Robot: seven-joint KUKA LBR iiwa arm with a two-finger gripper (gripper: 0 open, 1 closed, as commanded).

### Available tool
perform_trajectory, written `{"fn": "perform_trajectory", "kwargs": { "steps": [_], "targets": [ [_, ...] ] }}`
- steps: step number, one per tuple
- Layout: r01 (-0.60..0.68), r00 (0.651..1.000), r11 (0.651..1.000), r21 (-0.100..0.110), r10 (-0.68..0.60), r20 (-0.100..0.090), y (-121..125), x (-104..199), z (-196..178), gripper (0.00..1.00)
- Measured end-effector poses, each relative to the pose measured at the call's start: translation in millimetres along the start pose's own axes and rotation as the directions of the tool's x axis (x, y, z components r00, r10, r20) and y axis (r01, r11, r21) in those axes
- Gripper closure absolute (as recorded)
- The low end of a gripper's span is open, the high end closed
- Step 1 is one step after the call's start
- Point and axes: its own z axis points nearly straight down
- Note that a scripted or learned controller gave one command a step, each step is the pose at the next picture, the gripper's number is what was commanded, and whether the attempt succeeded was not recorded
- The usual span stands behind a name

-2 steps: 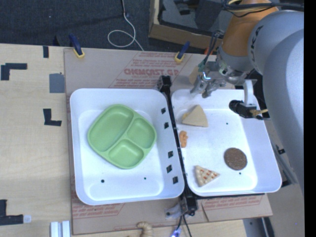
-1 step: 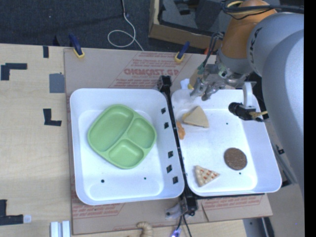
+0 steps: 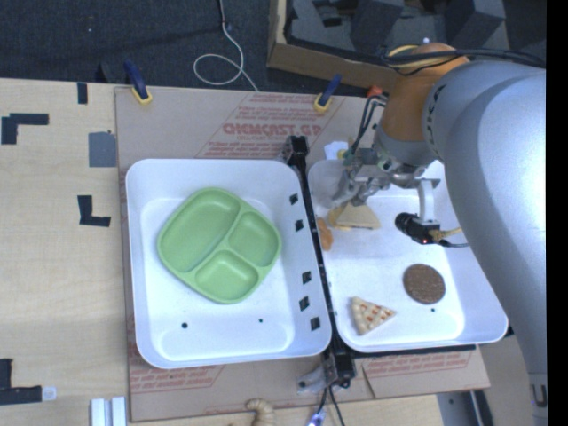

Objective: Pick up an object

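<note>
Gripper (image 3: 359,185) low over the tan wedge-shaped food piece (image 3: 357,217) in the right shallow white bin (image 3: 461,322).
Camera view: grasp step, I judge; whether it is released or clenched, I cannot tell. Next: close squarely on the wedge, then lift.

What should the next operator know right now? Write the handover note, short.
Gripper: down at the far end of the right bin, directly over the tan wedge. Whether it has hold of anything cannot be told.
Right bin also holds a brown round disc, a pizza-slice piece and a small orange piece by the divider.
Left bin: a green divided plate.
Done: the arm is at the wedge.
Left: confirm a grip and lift. Nothing looks raised off the bin floor yet.
</note>
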Motion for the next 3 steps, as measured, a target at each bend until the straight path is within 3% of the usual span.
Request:
{"fn": "perform_trajectory", "kwargs": {
  "steps": [1,2,3],
  "targets": [
    [-0.006,1.000,1.000,-0.006,0.006,-0.001,-114.3,-17.1,6.5,0.00],
    [0.003,1.000,1.000,-0.021,-0.003,0.001,-47.9,0.1,15.0,0.00],
    [0.003,1.000,1.000,0.001,-0.003,-0.002,-4.5,1.1,11.2,0.00]
  ]
}}
